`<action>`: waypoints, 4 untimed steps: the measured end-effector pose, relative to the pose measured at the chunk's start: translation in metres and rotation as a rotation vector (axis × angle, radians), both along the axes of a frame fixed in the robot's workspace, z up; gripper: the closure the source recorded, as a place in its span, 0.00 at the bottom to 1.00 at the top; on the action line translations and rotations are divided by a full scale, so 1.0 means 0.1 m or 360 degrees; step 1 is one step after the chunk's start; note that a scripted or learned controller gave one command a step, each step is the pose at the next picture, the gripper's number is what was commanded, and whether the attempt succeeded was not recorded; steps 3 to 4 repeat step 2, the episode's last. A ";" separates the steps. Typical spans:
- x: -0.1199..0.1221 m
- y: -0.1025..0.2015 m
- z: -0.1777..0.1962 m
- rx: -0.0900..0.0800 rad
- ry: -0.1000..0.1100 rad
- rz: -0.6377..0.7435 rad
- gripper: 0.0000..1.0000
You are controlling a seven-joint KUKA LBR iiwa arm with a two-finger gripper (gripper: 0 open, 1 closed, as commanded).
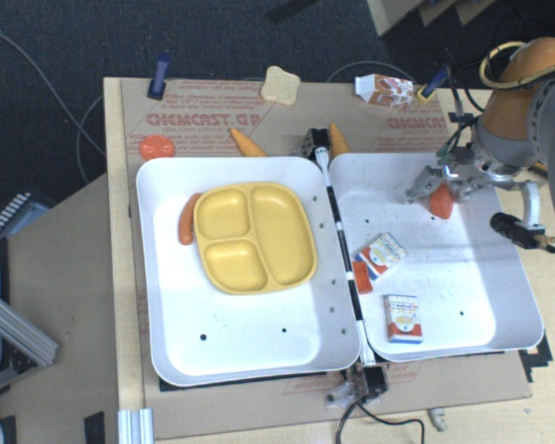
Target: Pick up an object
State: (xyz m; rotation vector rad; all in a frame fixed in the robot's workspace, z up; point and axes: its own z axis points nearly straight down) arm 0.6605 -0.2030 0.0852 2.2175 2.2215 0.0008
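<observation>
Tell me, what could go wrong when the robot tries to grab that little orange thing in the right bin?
1. The orange-red object sits right at the end effector, and I cannot tell if it is really gripped. It looks small and rounded, so it might slip out or get nudged away.
2. It lies fairly near the back wall of the right bin, so a push could slide it against that wall, where it may be harder to grab.

The tray [254, 237] is yellow, the sausage [186, 220] at its 9 o'clock orange-red, the carton [403, 318] white and red.
</observation>
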 end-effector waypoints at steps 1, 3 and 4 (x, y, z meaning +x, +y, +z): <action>0.01 0.00 0.11 -0.0004 -0.0006 0.0002 1.00; 0.05 0.81 0.07 -0.0001 -0.0021 0.0000 1.00; 0.05 0.81 0.07 -0.0001 -0.0021 0.0000 1.00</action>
